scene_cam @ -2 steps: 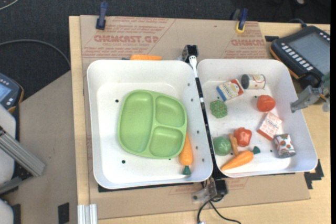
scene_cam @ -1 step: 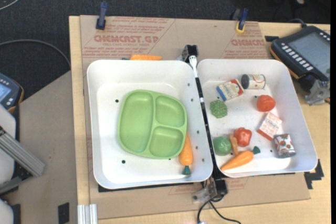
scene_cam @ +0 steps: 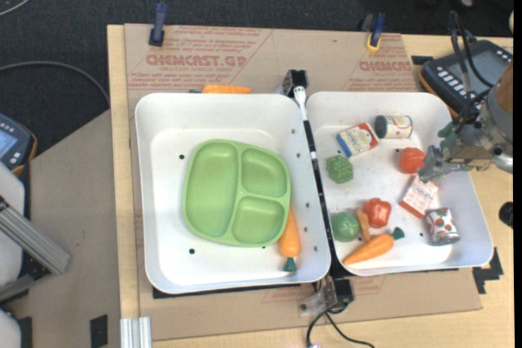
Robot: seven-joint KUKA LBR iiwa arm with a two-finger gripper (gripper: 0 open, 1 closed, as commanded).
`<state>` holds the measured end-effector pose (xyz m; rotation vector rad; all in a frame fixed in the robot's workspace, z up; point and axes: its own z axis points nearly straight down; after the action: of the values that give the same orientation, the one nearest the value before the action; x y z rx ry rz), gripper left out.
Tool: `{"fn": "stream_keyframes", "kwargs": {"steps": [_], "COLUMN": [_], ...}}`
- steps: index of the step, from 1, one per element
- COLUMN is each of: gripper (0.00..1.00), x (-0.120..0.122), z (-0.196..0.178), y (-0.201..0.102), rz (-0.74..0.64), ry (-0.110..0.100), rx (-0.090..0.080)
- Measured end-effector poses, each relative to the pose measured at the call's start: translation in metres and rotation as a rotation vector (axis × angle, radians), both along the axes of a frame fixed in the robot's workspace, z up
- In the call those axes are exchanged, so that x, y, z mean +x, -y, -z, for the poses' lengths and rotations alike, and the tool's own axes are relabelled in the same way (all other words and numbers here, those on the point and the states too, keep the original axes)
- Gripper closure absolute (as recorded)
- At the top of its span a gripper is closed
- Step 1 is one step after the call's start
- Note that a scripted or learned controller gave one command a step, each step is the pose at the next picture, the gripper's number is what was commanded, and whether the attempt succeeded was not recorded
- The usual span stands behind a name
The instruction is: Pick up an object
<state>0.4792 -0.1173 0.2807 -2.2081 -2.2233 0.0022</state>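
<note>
My gripper (scene_cam: 435, 165) hangs low over the right side of the right bin (scene_cam: 465, 257). It sits just right of a red tomato (scene_cam: 410, 160) and just above a red-and-white packet (scene_cam: 420, 196). I see nothing held in it. Also in that bin are a small carton (scene_cam: 356, 139), a can on its side (scene_cam: 395, 126), a green broccoli (scene_cam: 340, 169), a red pepper (scene_cam: 377, 213), a green vegetable (scene_cam: 345, 225), a carrot (scene_cam: 373, 248) and a patterned can (scene_cam: 441, 226).
The left bin (scene_cam: 155, 191) holds a green divided plate (scene_cam: 236, 192) and a second carrot (scene_cam: 289, 237) beside the plate's lower right. An orange piece (scene_cam: 227, 90) lies behind that bin. A dark device (scene_cam: 465, 76) with cables stands at the far right.
</note>
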Motion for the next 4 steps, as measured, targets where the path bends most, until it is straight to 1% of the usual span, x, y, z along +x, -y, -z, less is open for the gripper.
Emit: {"fn": "stream_keyframes", "kwargs": {"steps": [1,2,3,4], "gripper": [1.00,1.00,1.00,1.00], "x": [0.024,-0.001,0.001,-0.001], "z": [-0.010,0.021,0.009,0.028], "y": [-0.062,-0.104,-0.101,-0.152], "rz": [-0.001,0.002,0.007,0.002], "ry": [0.010,0.000,0.008,0.001], "rx": [-0.003,-0.002,-0.004,-0.002]}}
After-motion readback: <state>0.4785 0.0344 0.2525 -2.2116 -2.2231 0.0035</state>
